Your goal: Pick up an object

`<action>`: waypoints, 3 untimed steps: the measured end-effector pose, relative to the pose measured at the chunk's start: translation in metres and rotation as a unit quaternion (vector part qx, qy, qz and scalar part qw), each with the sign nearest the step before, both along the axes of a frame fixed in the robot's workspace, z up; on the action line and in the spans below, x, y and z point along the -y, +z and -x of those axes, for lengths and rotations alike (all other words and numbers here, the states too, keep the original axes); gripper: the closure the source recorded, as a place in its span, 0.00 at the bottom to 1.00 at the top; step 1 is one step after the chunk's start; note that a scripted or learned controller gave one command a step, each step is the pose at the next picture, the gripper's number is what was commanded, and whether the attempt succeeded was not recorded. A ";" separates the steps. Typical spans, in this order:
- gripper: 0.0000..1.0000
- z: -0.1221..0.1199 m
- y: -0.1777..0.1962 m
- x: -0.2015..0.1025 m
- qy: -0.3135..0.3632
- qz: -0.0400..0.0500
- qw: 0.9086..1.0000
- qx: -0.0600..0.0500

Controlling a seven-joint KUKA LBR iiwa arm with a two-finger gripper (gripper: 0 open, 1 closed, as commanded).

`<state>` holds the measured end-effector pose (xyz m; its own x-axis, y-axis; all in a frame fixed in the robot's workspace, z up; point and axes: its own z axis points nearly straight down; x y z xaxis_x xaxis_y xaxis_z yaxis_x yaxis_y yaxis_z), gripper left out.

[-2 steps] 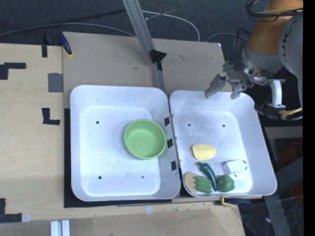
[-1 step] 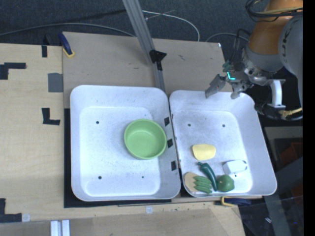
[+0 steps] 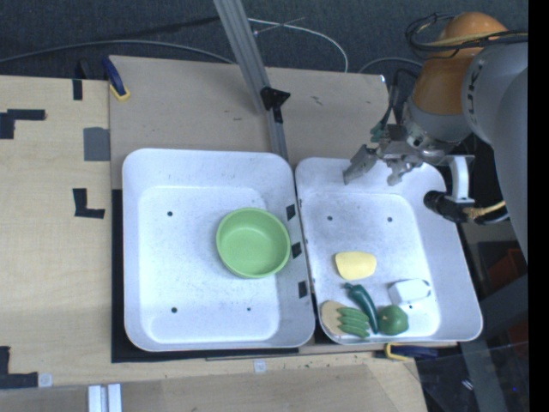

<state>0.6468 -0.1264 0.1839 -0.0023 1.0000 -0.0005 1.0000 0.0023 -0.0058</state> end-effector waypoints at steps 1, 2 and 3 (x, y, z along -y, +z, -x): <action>0.00 -0.005 -0.060 0.006 -0.001 0.000 1.000 -0.001; 0.00 -0.004 -0.098 0.005 0.000 0.000 1.000 0.001; 1.00 -0.004 -0.086 0.004 0.000 0.000 1.000 0.002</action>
